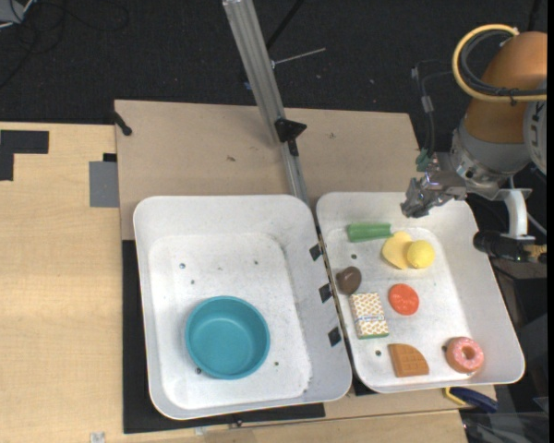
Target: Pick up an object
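Note:
The right bin (485,275) holds several small objects: a green bar (368,232), a yellow toy (409,251), a brown oval piece (349,280), a red round piece (403,300), a patterned block (369,315), an orange-brown wedge (407,360) and a pink donut (463,354). My gripper (418,202) hangs over the far edge of this bin, up and to the right of the green bar. Nothing shows between its fingers.
The left bin (166,229) holds a teal bowl (226,337) near its front. A slanted metal rail (263,81) runs from the back down to the gap between the bins. The arm's orange band (512,72) sits at the right.

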{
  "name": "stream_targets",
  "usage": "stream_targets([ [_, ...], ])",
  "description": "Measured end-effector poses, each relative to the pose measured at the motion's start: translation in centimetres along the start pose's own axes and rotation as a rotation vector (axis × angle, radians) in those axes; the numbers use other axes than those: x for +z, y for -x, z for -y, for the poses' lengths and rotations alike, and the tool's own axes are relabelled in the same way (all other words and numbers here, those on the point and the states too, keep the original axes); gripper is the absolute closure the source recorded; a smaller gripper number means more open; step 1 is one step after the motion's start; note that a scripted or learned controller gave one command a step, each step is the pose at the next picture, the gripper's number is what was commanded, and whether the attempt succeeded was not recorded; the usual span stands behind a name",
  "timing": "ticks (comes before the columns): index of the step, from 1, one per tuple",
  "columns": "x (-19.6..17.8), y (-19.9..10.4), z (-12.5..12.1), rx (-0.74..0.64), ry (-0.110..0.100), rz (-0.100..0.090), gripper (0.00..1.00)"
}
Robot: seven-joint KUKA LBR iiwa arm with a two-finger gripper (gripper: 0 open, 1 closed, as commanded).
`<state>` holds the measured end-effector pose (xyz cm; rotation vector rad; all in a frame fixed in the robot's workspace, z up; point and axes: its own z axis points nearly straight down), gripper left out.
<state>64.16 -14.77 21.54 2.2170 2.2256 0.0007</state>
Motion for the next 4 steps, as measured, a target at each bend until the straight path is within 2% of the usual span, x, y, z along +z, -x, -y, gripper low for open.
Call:
stream_targets([
  [1, 0.6, -5.4, -0.2, 0.0, -0.002, -0.001, 1.0],
  [2, 0.2, -9.7, -0.2, 0.001, -0.001, 0.0, 1.0],
  [3, -1.0, -15.0, 0.9, 0.0, 0.0, 0.0, 1.0],
  [4, -1.2, -21.1, 0.7, 0.0, -0.001, -0.001, 1.0],
])
